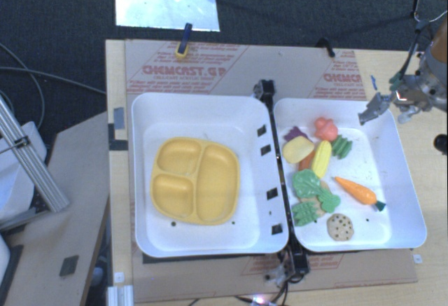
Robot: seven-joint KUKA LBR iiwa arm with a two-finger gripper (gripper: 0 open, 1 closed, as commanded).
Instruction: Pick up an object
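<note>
Nearest, cookie (340,227) in right bin (409,224). Carrot (357,191) just beyond, long axis slanting, green tip toward near-right (greens (308,192) crowd its left). Yellow tray (196,180) fills left bin (140,157). Farthest, gripper (381,106) above right bin's far rim; jaw state indeterminable.

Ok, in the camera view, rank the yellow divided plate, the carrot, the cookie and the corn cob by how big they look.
Largest to smallest:
1. yellow divided plate, by far
2. carrot
3. corn cob, close to the carrot, so that order is unsure
4. cookie
</note>
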